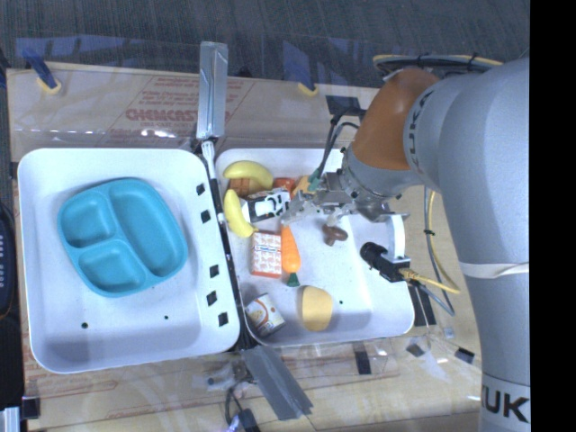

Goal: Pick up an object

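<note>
We count two bananas [241,192], one carrot [290,250], one blue tray [121,234] in the left bin [54,331], gripper [310,198] over right bin [396,318], toy car [267,206] touching its left, grip unclear to us

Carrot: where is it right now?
In the camera view the carrot lies in the right bin, just right of the small box and above the yellow lemon-like piece.
</note>
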Controlling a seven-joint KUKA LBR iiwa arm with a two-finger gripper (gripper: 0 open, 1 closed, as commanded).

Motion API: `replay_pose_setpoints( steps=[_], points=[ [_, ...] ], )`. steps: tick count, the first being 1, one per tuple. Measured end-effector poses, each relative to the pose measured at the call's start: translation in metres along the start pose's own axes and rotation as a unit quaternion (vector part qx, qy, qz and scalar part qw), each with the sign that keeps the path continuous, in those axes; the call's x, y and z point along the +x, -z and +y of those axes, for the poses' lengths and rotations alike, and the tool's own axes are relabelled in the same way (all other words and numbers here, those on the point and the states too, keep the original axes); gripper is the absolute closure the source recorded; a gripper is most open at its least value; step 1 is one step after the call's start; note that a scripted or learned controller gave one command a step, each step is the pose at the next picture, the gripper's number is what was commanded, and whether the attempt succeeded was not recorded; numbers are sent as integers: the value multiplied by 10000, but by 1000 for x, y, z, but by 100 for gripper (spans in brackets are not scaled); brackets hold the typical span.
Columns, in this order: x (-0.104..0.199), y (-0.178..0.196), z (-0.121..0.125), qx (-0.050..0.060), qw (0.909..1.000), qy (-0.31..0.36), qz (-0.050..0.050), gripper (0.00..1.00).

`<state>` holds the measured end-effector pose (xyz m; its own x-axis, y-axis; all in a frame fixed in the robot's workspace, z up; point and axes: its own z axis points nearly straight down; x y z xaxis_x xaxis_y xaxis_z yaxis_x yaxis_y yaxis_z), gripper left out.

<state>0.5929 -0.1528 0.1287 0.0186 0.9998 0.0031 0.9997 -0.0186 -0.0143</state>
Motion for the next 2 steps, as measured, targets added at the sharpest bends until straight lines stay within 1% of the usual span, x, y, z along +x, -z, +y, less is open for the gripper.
replay_pose_setpoints(
  steps=[1, 2],
  points=[
    [62, -34, -52, -83, 9995, 301, -8, 0],
    [60, -22, -50, -108, 9995, 313, -22, 100]
  ],
)
